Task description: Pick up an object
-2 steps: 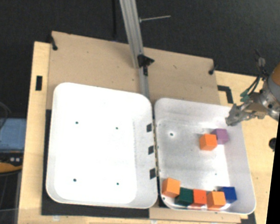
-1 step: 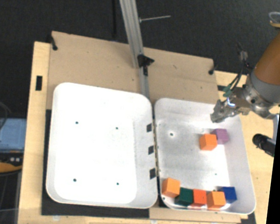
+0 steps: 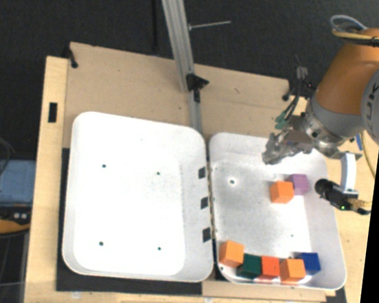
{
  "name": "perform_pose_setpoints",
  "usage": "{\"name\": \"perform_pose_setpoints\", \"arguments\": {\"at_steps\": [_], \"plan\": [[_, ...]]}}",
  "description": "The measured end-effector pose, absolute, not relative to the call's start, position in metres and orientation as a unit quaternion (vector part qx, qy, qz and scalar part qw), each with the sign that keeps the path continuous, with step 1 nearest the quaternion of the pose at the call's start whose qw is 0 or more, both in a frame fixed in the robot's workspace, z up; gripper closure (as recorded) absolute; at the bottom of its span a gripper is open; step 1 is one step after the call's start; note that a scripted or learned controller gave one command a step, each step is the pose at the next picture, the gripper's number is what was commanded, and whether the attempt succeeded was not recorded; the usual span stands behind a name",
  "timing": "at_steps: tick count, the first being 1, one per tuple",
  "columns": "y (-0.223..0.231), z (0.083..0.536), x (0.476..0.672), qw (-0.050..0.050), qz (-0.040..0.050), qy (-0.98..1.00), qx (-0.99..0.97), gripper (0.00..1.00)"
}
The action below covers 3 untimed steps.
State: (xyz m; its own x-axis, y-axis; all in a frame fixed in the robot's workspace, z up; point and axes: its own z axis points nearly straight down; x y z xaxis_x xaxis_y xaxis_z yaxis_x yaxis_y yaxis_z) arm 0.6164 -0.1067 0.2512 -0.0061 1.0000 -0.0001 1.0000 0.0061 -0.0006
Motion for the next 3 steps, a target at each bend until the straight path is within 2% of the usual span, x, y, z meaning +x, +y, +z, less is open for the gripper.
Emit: {"name": "perform_pose_setpoints", "arguments": {"at_steps": [2, 3], "plan": [[0.007, 0.260, 0.624, 0.000, -0.0010, -0.710, -0.704, 1.00], [0.065, 0.246, 0.623, 0.001, 0.0007, -0.710, -0.705, 1.00]]}}
